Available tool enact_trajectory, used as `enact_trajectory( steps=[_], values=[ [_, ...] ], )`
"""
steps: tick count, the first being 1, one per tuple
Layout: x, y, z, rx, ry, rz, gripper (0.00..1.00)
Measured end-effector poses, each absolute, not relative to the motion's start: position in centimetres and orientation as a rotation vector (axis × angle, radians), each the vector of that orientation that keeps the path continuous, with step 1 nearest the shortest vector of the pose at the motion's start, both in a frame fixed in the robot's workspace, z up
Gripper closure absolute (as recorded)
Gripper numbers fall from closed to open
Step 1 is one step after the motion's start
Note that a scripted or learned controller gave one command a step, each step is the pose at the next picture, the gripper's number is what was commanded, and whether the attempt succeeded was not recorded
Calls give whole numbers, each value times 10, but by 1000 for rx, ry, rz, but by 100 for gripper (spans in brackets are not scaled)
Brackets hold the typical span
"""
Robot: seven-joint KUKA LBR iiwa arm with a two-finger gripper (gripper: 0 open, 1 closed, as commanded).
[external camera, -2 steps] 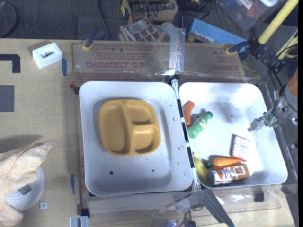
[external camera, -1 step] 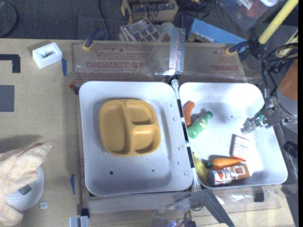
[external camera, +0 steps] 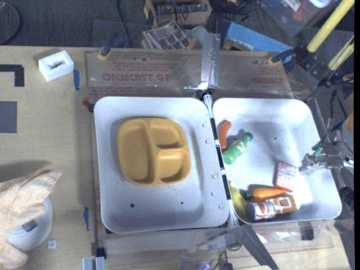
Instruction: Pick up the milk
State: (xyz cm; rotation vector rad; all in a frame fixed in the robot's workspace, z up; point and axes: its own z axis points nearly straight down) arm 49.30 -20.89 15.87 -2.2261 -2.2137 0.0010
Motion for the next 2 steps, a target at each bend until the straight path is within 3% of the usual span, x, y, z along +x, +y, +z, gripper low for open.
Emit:
enact_trajectory(
  steps=[1,2],
  values=[
    [510,-193,160,-2561,-1823,1,100],
    [504,-140,201,-2236,-2209,0,100]
  ],
)
